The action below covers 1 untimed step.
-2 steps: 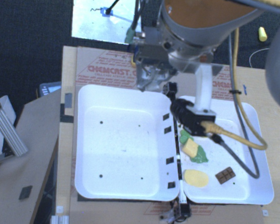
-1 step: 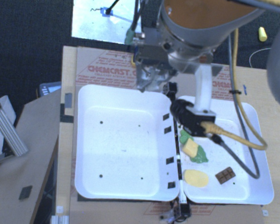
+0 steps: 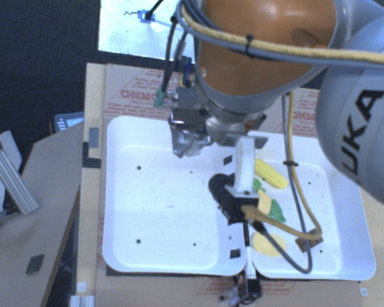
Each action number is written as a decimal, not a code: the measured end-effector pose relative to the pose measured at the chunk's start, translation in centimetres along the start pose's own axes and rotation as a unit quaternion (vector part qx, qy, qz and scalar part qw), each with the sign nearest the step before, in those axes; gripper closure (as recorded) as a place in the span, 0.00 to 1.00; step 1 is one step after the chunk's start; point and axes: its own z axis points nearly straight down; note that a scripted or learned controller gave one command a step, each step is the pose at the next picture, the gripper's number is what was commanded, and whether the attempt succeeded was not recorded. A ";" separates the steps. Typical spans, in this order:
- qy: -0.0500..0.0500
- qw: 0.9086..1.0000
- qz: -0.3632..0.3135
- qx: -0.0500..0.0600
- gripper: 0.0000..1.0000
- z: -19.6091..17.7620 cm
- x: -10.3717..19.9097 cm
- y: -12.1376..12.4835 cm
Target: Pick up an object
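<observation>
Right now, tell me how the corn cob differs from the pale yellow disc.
The corn cob is long and bright yellow; the pale yellow disc is round and duller. The corn cob lies toward the right bin's far side, the disc near its front wall. Both are yellow and lie in that bin.

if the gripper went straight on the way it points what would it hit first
Probably the bare floor of the left bin, near its far right corner, where the gripper hangs; depth is hard to judge.
</observation>
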 end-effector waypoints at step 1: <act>0.005 1.000 -0.001 -0.009 1.00 -9.8 0.0 0.0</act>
